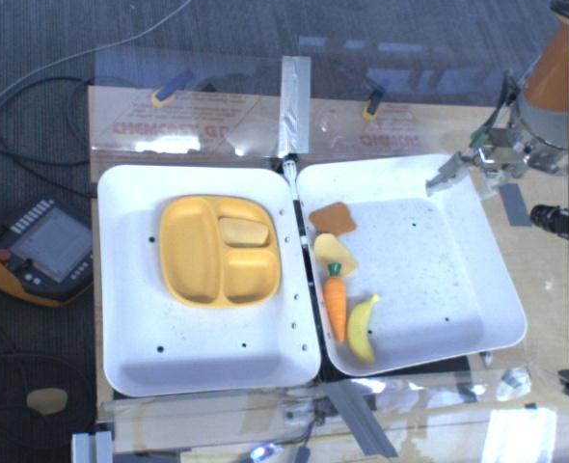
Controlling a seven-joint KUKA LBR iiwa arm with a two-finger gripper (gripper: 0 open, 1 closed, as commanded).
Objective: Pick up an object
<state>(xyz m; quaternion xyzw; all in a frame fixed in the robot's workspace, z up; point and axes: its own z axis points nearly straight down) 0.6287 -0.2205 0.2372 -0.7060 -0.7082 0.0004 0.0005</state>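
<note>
Two shallow white bins sit side by side before you, the left bin [130,355] and the right bin [477,307], their inner rims meeting along a central seam. In the left bin, note the yellow divided tray [193,258] lying flat near the middle, with a pale yellow block [243,231] in its far right compartment; bare white floor surrounds the tray on all sides, widest along the near edge. In the right bin, observe that every item crowds the left wall: an orange-brown flat piece [334,218] farthest from you, a pale yellow-green piece [333,253] just nearer, then the carrot [335,307] lying lengthwise beside the seam with its green top toward the far side, and the banana [362,330] just right of the carrot, close to the near rim. You have open floor across the middle and whole right portion of this bin. The gripper [450,176] hangs at the far right corner of the right bin, over its rim, well apart from all four items, with the orange-banded arm [552,75] behind it at the right edge. You cannot tell whether the pincer is released or clenched; nothing is visible between its tips.
</note>
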